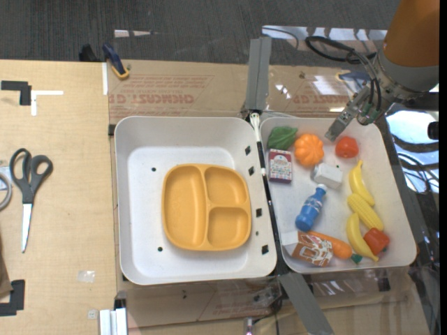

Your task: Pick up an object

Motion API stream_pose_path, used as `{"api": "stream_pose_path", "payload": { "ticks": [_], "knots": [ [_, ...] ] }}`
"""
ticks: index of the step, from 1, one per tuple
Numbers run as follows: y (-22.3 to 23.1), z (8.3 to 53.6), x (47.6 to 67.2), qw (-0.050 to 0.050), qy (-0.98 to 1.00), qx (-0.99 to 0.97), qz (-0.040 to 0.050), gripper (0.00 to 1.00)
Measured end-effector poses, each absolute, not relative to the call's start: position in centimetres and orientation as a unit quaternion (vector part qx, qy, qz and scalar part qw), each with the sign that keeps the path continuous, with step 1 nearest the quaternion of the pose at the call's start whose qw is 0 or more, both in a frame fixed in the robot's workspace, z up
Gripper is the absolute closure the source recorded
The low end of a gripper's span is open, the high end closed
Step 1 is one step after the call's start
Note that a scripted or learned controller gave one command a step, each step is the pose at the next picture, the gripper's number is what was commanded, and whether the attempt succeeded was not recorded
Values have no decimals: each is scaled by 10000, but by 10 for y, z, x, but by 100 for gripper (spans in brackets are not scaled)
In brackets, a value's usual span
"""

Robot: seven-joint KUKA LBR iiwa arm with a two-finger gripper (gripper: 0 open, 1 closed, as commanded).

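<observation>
Seen from above at a slant, the arm (412,26) comes in from the upper right, its orange band at the frame's top corner, and the gripper (347,125) hangs over the back edge of the right bin (398,208), just beside a small red tomato (347,147). Whether the claw is open or closed cannot be told here; nothing is seen between it. The right bin holds the objects to choose from: a green leaf-shaped piece (283,137) at the back, an orange pumpkin (309,149) next to it, a small red-and-white carton (280,165) against the left wall, a white block (327,175) near the middle, a blue bottle (310,209) lying tilted, yellow bananas (363,204) along the right side with a red block (376,240) touching them, and a carrot with an orange packet (316,248) at the front. The left bin (133,208) carries a yellow divided plate (207,206) near its centre. Scissors (28,187) lie well apart on the wooden bench (56,257) to the left.
</observation>
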State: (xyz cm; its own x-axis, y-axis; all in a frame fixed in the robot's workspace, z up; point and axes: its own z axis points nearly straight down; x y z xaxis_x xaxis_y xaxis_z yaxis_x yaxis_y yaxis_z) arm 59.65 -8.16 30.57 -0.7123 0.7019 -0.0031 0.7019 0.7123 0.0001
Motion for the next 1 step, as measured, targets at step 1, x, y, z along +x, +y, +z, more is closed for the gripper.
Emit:
{"api": "stream_pose_path", "payload": {
  "ticks": [1],
  "knots": [
    [-40, 250, 504, -5, 9307, 3659, -5, 100]
  ]
}}
